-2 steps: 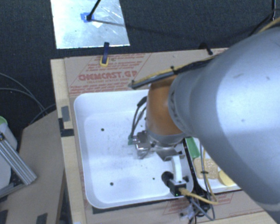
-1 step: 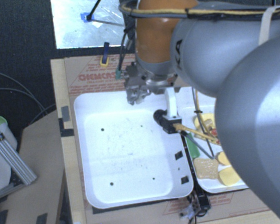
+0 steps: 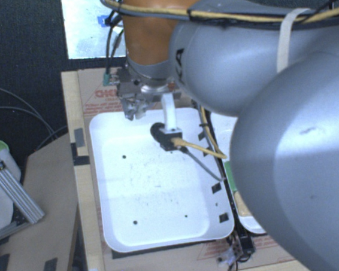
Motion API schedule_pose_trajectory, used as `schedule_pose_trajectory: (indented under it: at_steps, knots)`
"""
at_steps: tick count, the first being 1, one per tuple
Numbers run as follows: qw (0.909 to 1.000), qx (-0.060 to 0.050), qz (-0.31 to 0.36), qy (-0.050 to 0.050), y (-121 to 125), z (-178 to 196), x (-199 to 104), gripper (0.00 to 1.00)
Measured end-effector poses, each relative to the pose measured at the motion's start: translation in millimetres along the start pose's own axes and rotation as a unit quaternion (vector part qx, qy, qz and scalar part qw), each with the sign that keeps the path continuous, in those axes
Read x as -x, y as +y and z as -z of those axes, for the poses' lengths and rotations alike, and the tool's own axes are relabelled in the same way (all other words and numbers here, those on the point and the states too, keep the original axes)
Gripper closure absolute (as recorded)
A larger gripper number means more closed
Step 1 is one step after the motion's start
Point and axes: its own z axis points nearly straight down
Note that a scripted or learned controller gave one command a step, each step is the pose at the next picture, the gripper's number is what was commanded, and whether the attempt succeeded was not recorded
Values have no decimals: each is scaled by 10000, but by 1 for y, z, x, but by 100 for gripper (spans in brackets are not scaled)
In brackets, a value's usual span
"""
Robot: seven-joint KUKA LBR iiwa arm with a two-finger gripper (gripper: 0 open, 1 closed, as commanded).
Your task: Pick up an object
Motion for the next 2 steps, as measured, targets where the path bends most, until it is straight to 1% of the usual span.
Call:
schedule_pose_trajectory:
  at_steps: [1, 2]
  knots:
    - [9999, -103, -53, -43, -71, -106, 33, 100]
    - [10000, -5, 1, 12, -143, 1, 0, 100]
